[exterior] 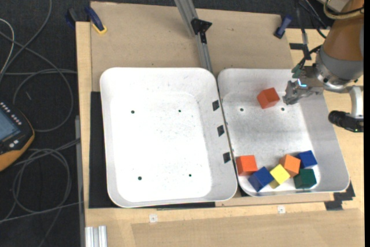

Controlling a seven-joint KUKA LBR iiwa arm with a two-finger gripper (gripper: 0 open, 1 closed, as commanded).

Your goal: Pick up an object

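An orange-red cube (268, 98) lies alone in the upper part of the right bin (324, 142). My gripper (292, 93) hangs just to the cube's right, apart from it, with nothing seen between its fingers. Along the right bin's front edge sits a cluster of blocks: an orange one (247, 164), a blue one (261, 177), a yellow one (280, 174), another orange one (292, 163), a second blue one (307, 158) and a dark green one (305, 179).
The left bin (115, 124) lies beside the right one. A slanted metal pole (185, 3) meets the bench at the back between the bins. Blue clamps (96, 20) grip the board's back corners. Cables trail over the floor at left.
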